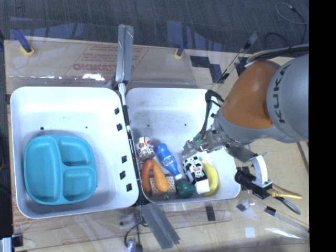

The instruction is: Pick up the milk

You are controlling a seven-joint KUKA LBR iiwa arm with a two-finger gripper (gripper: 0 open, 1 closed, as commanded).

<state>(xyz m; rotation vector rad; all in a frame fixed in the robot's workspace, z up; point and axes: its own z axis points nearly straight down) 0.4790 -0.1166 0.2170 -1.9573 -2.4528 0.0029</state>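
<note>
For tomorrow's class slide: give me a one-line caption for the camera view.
KUKA arm's pincer above the cow-patterned milk carton among toy foods in the right bin; blue tray in the left bin.

Both white bins [68, 96] look like smooth matt plastic; the blue tray [60, 168] is glossy plastic; the table [157, 56] looks papery.

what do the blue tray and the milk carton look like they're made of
Blue tray: likely moulded plastic, with smooth rounded compartments, even turquoise colour and a soft matte sheen. Milk carton: a small boxy item printed with black-and-white cow patches; it could be toy plastic or coated card, too small to tell.
</note>
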